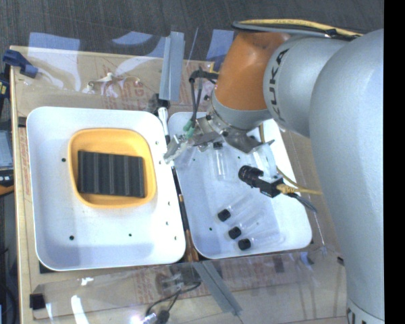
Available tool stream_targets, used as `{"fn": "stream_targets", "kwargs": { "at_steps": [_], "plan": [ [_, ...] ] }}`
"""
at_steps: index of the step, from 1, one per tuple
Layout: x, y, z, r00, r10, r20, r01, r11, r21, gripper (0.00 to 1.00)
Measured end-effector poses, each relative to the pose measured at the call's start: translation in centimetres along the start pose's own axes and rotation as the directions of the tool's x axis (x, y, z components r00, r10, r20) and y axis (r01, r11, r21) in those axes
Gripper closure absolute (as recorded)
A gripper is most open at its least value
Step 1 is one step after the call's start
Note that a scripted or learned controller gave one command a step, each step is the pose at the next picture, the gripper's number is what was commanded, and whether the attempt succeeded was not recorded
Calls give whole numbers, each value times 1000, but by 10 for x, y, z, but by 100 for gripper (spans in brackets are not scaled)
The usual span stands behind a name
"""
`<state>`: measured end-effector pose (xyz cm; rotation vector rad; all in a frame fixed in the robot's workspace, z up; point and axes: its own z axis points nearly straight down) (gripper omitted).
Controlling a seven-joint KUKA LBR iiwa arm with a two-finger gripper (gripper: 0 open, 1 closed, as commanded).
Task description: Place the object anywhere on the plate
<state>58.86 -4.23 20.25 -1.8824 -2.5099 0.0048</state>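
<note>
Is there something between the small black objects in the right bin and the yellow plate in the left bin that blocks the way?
Only the bin walls. The black objects lie low in the right bin; the yellow plate sits in the left bin. Between them stand the two adjoining rims, so an object must be lifted over. The plate already carries a dark ribbed block.

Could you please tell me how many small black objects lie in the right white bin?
3: small black objects in a diagonal row at the bin's near end. The arm may hide more.
</note>
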Motion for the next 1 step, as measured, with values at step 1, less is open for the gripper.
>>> {"fn": "stream_targets", "kwargs": {
  "at_steps": [1],
  "plan": [
    [31,13,1,1000,24,1,-24,1000,-3,0]
  ]
}}
